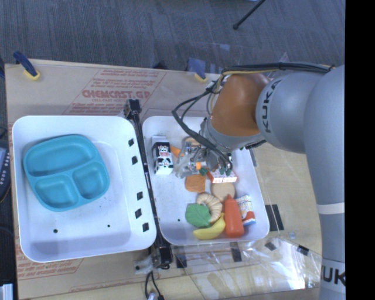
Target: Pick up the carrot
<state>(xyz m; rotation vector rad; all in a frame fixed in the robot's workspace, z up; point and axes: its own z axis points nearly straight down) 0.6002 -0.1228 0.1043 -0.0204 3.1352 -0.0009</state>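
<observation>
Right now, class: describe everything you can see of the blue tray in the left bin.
The blue tray is a turquoise, plastic-looking meal tray with rounded corners and three compartments: one long one along its far side, two smaller ones nearer the camera. It lies flat and right way up, turned slightly askew, in the far left part of the left bin. It rests on the bin's floor, with nothing visible in its compartments.

Floor: above my bench I see dark grey ribbed carpet (117, 29) along the top of the view.
Pole: a thin dark rod (249, 14) slants across that carpet at the upper right.
Bench: my work surface is covered in brown protective paper (111, 88) printed with red lettering.
Clamps: a blue and yellow clamp (26, 65) grips the bench's far left corner.
Plastic: a clear crinkled sheet (263, 263) lies at the near edge.
Light: even, with soft shadows.
</observation>
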